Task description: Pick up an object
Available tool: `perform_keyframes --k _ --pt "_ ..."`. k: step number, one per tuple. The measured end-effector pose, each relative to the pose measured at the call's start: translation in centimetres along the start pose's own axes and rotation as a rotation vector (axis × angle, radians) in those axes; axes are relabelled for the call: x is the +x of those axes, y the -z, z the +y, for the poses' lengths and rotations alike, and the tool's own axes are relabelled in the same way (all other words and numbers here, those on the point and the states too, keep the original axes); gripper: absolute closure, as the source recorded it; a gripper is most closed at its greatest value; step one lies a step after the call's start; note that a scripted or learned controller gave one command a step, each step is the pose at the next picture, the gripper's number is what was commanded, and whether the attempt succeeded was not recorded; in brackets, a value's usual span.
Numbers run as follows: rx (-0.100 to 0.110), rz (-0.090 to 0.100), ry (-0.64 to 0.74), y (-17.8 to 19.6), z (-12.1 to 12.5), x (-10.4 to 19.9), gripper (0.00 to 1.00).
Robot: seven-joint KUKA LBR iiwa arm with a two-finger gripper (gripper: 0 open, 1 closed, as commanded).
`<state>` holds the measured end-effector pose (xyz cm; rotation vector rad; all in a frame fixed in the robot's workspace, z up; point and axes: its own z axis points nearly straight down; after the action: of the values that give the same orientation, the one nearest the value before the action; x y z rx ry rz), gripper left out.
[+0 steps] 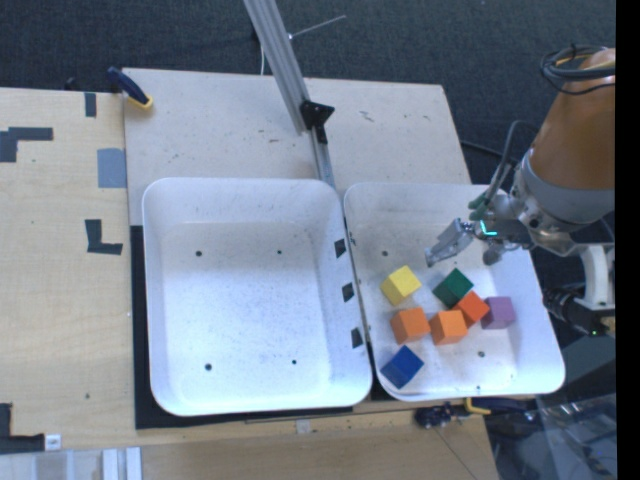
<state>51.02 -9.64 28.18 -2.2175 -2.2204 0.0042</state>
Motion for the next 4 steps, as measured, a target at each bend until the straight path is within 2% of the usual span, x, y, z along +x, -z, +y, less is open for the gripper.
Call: perform_keyframes --k 1,2,3,4 --pt "-0.003 -0.001 0.001 0.2 0.1 0.0 0.0" --pt "0.004 0.0 -0.001 -6.2 -0.3 -0.3 0.0" --pt "0.003 0.0 -0.002 -10.6 -0.2 -0.8 0.0" --pt "0.003 0.0 -0.002 -16.8 -0.3 -1.4 0.0"
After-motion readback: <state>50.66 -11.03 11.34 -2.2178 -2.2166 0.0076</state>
